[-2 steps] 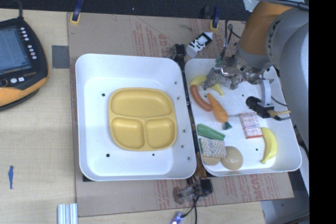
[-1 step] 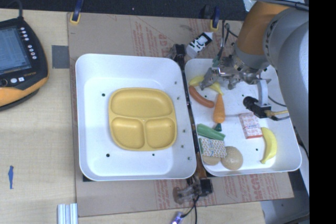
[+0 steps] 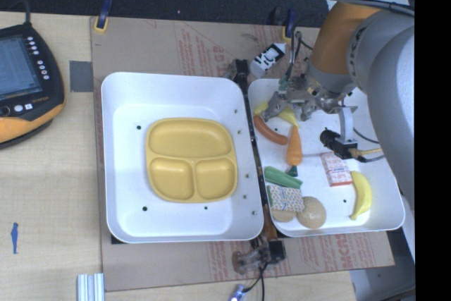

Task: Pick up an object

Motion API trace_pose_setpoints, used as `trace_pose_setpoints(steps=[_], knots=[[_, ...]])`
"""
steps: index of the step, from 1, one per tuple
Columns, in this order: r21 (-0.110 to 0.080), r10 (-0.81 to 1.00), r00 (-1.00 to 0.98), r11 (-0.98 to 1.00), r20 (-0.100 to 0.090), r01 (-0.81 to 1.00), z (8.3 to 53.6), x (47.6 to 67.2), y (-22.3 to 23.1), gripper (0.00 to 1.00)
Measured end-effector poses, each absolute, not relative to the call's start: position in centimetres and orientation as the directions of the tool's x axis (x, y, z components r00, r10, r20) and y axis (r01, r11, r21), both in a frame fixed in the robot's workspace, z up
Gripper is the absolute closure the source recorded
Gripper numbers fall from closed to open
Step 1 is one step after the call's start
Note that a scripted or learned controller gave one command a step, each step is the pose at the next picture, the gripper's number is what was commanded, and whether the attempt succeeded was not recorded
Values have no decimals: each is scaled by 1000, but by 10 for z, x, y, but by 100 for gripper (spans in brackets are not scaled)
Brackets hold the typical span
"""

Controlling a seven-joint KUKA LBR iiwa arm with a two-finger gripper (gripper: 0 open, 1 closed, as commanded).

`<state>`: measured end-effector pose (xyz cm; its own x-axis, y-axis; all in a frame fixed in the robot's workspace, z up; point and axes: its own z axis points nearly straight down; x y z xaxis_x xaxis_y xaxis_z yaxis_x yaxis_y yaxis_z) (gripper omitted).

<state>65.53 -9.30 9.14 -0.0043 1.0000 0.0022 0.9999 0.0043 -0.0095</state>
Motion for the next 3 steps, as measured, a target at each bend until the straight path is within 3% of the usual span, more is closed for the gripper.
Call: trace_pose_setpoints(steps=[3], knots=[[-10,1000,-6,6,3,1000,92,656,-93,0]])
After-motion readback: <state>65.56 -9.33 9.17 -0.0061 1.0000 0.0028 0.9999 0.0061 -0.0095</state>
